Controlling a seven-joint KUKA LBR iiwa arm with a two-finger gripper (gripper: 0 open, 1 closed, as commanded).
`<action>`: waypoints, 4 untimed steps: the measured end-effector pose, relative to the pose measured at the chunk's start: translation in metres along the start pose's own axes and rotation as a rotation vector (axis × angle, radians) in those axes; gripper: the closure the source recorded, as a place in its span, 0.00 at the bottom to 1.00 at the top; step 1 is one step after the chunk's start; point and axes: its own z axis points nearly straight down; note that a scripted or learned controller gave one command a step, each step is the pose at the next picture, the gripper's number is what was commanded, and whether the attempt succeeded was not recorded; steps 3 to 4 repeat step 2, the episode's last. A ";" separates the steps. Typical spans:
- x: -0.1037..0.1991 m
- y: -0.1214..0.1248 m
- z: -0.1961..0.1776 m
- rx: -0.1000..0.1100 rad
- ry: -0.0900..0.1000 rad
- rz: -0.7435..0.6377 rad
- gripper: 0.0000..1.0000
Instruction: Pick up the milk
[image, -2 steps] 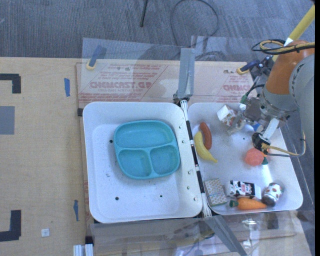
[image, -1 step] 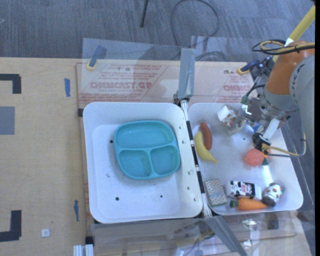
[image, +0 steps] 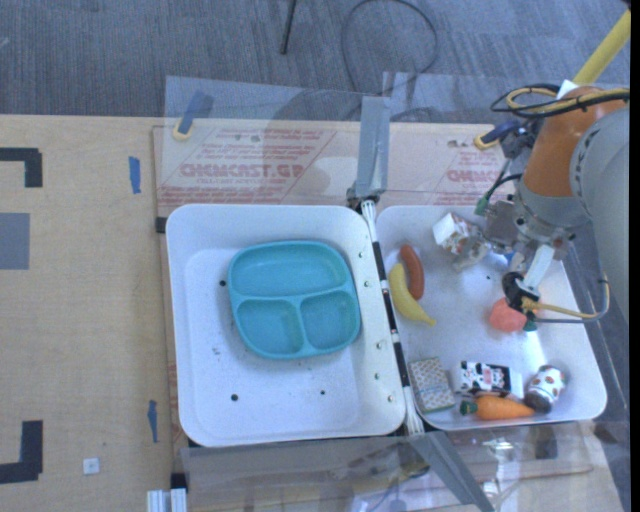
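**Q:** Carrot (image: 503, 408) and a black-and-white pack (image: 485, 378) lie along the lower edge of the right bin (image: 590, 400). Is either one the target?

**A:** Probably not. The milk (image: 452, 235) is judged to be the small white carton in the upper left of that bin, above the banana (image: 410, 296).

**Q:** How does it lie relative to the gripper (image: 487, 245)?

**A:** The carton lies immediately frame-left of the gripper, just beside it. Contact cannot be confirmed. It appears tipped, its long axis slanting from upper left to lower right.

**Q:** State of the jaws?

**A:** It cannot be told at this resolution, and no object is visibly held. The coming move likely calls for a short shift toward frame-left.
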 end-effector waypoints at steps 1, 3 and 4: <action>-0.010 0.009 -0.001 0.013 0.024 -0.082 0.00; -0.014 0.003 0.000 -0.022 0.030 -0.168 0.00; -0.014 0.003 0.000 -0.022 0.030 -0.168 0.00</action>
